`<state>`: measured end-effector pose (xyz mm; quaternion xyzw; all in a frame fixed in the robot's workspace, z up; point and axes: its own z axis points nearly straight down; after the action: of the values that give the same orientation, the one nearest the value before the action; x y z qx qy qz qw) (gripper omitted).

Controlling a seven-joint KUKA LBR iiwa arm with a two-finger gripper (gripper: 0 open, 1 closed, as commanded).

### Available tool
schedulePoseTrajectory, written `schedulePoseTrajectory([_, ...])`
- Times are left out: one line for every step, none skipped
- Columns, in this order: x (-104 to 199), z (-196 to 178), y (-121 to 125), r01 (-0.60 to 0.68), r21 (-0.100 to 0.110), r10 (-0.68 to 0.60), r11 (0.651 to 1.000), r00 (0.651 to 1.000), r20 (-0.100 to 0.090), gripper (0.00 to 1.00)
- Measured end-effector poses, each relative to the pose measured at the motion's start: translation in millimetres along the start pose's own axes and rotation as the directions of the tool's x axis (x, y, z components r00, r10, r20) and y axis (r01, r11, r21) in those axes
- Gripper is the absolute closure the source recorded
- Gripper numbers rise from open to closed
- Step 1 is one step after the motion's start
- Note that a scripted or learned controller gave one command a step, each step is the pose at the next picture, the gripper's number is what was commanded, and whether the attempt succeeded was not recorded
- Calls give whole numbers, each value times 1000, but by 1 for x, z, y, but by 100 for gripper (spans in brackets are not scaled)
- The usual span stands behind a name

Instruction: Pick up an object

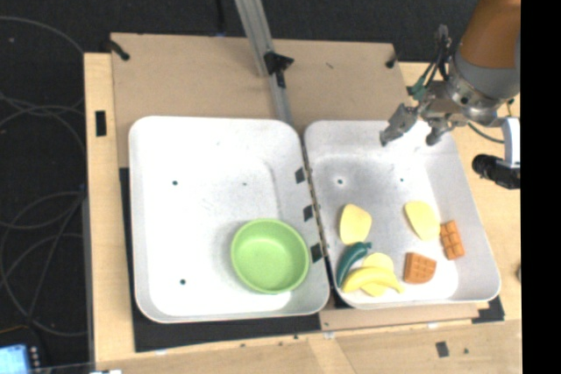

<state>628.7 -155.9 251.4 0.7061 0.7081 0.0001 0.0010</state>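
My gripper (415, 133) hangs over the far right corner of the right bin (386, 166), open, with nothing between its fingers. Well in front of it lie the objects: a pale yellow piece (354, 222), another yellow piece (422, 219), an orange block (451, 239) by the right wall, an orange waffle-like piece (419, 267), a yellow banana bunch (372, 275) and a dark green item (351, 257) beside it.
A light green bowl (270, 255) sits in the near right part of the left bin (202, 179). A metal pole (250, 4) rises behind the bins. The arm's orange band (493, 22) stands at the right.
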Motion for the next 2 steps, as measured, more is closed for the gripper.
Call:
schedulePoseTrajectory([0, 0, 0, 0, 0, 0, 1000, 1000, 0, 0])
schedulePoseTrajectory([-7, 47, 6, -3, 4, 3, 1000, 1000, 1, 0])
